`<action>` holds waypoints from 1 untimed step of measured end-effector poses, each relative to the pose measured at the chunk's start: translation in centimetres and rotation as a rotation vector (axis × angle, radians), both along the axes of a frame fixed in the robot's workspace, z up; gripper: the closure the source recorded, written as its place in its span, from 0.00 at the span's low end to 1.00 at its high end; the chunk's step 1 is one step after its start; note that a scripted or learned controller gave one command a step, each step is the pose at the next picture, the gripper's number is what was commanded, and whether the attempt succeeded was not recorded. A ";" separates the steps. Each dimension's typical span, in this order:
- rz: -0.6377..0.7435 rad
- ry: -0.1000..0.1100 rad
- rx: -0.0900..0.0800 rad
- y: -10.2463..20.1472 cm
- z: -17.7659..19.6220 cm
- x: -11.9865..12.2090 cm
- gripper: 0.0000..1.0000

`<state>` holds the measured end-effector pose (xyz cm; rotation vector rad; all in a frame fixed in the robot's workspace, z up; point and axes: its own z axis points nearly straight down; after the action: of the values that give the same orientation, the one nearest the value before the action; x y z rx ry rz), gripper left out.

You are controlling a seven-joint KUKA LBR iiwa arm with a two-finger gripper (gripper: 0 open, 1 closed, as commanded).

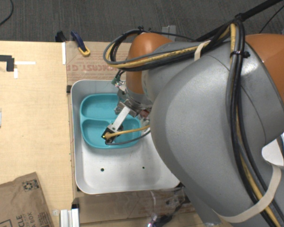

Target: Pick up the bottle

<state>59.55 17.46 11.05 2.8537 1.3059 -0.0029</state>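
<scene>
Where the bottle lies cannot be told: the grey arm (213, 126) covers the right of the white bin (118, 174). A teal two-compartment tray (98, 109) sits in the bin's left half. The arm's wrist hangs over the tray's right side, perhaps touching it. How the jaws stand cannot be told.

Bottle, its place and pose unclear

Big grey arm (203, 126) covers the frame's right, reaching over a teal divided tray (97, 110) in the white bin (118, 174).
</scene>
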 end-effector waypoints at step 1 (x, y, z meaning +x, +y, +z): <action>-0.016 0.007 -0.024 -1.8 0.5 0.1 1.00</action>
<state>59.67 15.62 11.55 2.8467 1.2749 -0.0282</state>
